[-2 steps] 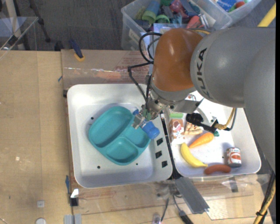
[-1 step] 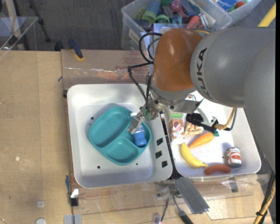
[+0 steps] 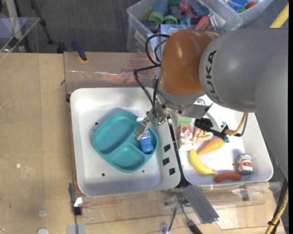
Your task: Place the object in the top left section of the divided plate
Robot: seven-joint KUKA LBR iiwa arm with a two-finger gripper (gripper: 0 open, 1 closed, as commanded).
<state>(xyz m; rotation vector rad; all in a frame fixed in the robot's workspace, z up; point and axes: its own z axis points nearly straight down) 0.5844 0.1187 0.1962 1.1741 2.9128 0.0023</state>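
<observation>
A teal divided plate lies in the left white bin. A small blue object stands in the plate's right-hand section, close to the rim. My gripper hangs directly over the top of the blue object, at or very near it. The orange-banded wrist covers the back right corner of this bin. The plate's large upper left section and its lower section show bare teal.
The right bin holds a carrot, a banana, a red sausage, a small can and a printed packet. A clear crate of toys stands behind the bins.
</observation>
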